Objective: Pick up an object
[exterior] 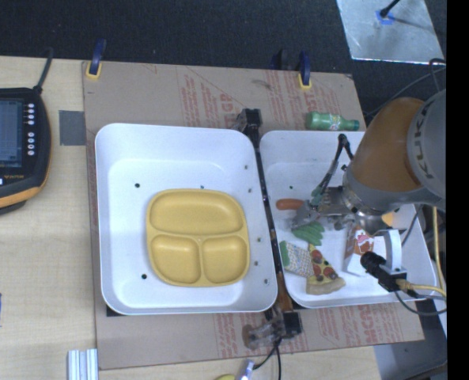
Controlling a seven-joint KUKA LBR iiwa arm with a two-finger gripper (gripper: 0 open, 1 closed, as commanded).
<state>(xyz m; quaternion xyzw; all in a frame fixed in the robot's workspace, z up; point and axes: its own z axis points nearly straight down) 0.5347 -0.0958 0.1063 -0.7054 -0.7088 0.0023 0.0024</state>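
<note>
You had the arm (396, 153) low over the right bin (297, 153), its gripper (329, 208) just above the toys; I could not tell its state. The green leafy toy (307, 232) lay directly below-left, the hot dog (289, 205) beside it, the pizza slice (323, 274) nearer the front wall. The yellow tray (196, 236) sat apart in the left bin (123, 157).

The big grey arm (424, 149) with its orange band (388, 145) comes in from the right and bends down over the right bin (297, 153). Its gripper (329, 208) hangs low near the middle of that bin, pointing down.
</note>
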